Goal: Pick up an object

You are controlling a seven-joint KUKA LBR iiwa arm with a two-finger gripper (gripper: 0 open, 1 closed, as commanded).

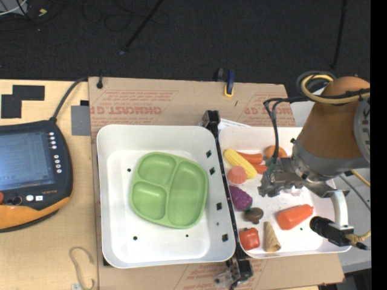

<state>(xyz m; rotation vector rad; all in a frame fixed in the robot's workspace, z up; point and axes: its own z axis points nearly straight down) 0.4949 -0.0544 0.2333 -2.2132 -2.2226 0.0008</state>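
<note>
Right bin: shallow, white, smooth plastic, rounded corners; it holds a scatter of small toy foods. All places below are given from the gripper, a dark metal block hanging over the middle of this bin on the grey arm, which carries an orange band at the top.

Gripper state: cannot tell, fingers lost in the dark cluster of the wrist. Nothing can be seen held.

Contents of right bin:
- corn, yellow, long and tapered, up and left of the gripper.
- pink piece, rounded, just left of the gripper, touching the corn's lower side.
- red-orange piece, slim, just above the gripper, next to the corn.
- orange ball, round, directly above the gripper, partly hidden by a cable.
- grapes, purple, bumpy, below and left.
- brown lump, small, dark, below the gripper, just beside the grapes.
- carrot, orange-red, blunt cone, glossy, below and right.
- tomato, red, squarish, well below and left, against the bin's near wall.
- cone, tan, ribbed, pointed, well below, just beside the tomato.

Left bin, far left of the gripper: same white shell. It holds one plate, green, matte plastic, rounded square, three compartments.

Both bins rest on brown cardboard. A pendant with grey screen and orange rim lies far left, beyond the left bin.
</note>
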